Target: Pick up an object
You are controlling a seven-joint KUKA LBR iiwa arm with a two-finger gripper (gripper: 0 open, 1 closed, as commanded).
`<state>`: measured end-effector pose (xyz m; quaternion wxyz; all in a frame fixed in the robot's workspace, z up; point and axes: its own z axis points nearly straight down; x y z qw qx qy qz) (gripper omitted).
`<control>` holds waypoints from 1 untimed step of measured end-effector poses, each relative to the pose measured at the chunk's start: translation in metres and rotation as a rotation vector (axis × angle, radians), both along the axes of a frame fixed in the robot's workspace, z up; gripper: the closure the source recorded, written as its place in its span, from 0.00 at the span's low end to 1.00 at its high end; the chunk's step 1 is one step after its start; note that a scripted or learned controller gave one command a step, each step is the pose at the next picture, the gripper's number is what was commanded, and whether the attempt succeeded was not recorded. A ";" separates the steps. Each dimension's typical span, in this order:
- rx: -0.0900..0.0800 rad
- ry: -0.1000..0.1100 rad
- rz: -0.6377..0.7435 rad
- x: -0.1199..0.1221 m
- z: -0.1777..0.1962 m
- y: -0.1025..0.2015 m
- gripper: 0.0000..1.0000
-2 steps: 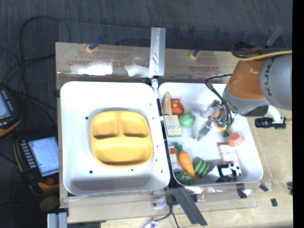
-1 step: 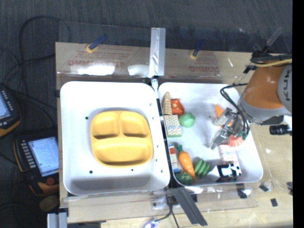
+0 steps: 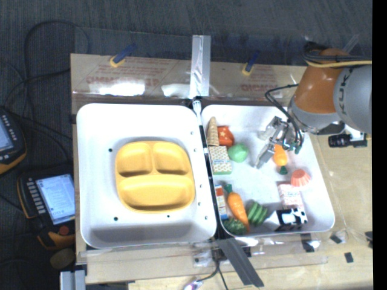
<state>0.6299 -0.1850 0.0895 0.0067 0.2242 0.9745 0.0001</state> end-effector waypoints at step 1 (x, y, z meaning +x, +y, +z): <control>-0.004 -0.005 0.002 0.002 0.012 0.000 1.00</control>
